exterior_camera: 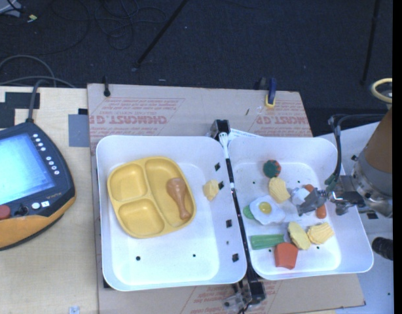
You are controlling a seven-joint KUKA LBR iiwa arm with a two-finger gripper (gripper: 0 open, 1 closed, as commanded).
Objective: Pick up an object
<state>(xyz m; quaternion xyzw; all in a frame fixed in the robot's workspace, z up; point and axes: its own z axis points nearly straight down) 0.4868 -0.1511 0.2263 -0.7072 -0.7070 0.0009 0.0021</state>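
I have the gripper [310,201] low in the right bin [322,150], right of centre in the frame, over the toy food. I can't tell how its jaws are set. Nearest are a small orange piece [321,210] and the fried egg [265,209]; I'd settle squarely over one before closing. The corn [319,233], yellow chunk [278,190] and red block [286,256] crowd close. The tray [132,205] with a drumstick [179,197] sits left.
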